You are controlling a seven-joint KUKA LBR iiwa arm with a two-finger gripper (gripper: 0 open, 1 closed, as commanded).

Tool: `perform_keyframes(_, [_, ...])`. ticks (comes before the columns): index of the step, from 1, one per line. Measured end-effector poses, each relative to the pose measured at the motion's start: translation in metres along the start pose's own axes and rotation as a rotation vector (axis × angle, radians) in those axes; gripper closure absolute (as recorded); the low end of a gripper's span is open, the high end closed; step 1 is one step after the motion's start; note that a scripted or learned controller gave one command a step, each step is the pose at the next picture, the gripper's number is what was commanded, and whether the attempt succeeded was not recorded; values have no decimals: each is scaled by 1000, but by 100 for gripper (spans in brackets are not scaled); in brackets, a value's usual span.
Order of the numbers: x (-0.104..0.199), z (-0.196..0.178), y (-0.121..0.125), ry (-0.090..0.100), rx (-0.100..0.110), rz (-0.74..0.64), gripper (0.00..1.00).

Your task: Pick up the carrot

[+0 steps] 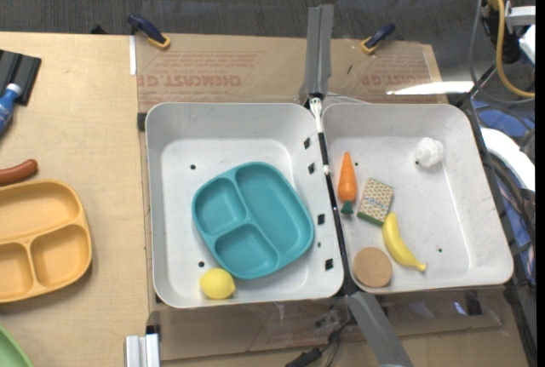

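Against the left wall of the right bin (477,186), just beside the divider between the two bins: carrot (347,177), orange, green top toward the near side, lying lengthwise along the wall.

Neighbours, right bin: small patterned box (375,200), just beside the carrot's green end; banana (400,243), near the front; round tan disc (372,266), front left corner; white crumpled lump (429,152), well apart toward the back.

Left bin (170,186): teal divided plate (251,220); yellow ball (217,283) at the front edge.

Tabletop (77,101), left of the bins: orange divided tray (38,242); sausage-like item (17,172).

Gripper: state cannot be told.

Handling note, as judgement: step in hand is the approach. Grasp is best taken across the carrot's thick orange middle, jaws closing across its short axis. The wall side leaves little room for a finger, so a descent slightly off the wall, or a nudge of the carrot toward the bin's middle, would likely help. Keep clear of the patterned box. The tapered shape may slip; close near the widest part.
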State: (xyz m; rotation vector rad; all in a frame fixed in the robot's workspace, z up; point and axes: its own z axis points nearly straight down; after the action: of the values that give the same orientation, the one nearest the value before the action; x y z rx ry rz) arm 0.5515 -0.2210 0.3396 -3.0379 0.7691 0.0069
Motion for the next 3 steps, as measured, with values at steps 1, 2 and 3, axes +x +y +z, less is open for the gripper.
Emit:
perform_keyframes(1, [-4, 95, 2, 2, -1, -296, 100])
perform_keyframes(2, [-5, -73, 2, 5, 3, -30, 100])
perform_keyframes(3, [17, 23, -10, 2, 0, -216, 100])
